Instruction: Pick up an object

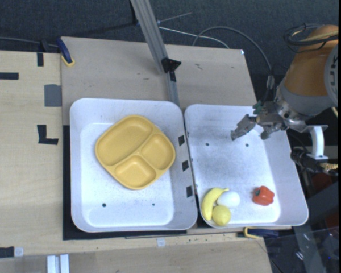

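Pincer (252, 128) at upper right of the right bin (244, 158), over bare white floor, fingers spread apart, nothing between them. Grey arm with orange band (310, 73) comes in from the right edge of the frame, wrist sits over the bin's right rim.

Objects bunch at the lower edge of the right bin: yellow banana (211, 199), curved, against the lower left corner; white egg-shaped object (230, 199) touching it; round yellow lemon (221, 214) just below, touching both. Red pepper-like object (263, 195), small, glossy, green stem, stands alone toward the lower right, apart from the cluster. All well apart from the pincer, with open speckled bin floor between.

Left bin (82, 152) holds a yellow divided plate (135, 151), three compartments, rounded corners, smooth plastic, tilted diagonal, in the upper middle; bare floor along that bin's lower part.

Bins touch along a shared centre wall carrying small black clips (185, 165). Grey metal pole (149, 24) slants from the top of the frame down to the bins' upper junction. Counter (23, 112) is pale wood with black tape marks at left.
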Controlling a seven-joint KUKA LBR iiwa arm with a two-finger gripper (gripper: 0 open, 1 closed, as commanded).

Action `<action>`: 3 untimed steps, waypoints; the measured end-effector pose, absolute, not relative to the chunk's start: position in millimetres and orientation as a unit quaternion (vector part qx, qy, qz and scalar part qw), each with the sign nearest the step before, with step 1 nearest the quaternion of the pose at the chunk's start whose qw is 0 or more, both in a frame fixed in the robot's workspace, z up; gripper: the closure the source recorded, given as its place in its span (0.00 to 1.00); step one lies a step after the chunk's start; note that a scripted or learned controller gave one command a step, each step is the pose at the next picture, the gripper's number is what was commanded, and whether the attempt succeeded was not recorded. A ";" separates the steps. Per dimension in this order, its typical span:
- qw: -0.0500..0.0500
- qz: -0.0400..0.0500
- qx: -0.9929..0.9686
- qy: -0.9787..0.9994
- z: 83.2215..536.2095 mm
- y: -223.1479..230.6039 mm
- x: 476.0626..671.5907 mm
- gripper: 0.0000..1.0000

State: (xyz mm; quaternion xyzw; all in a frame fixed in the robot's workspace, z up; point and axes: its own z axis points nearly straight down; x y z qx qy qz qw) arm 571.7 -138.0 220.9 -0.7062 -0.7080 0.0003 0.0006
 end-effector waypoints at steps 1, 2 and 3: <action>0.001 0.000 -0.706 -0.708 221.0 -138.1 571.7 0.00; 0.002 0.002 -0.706 -0.708 176.9 -134.2 568.8 0.00; 0.003 0.003 -0.707 -0.708 112.3 -131.6 564.0 0.00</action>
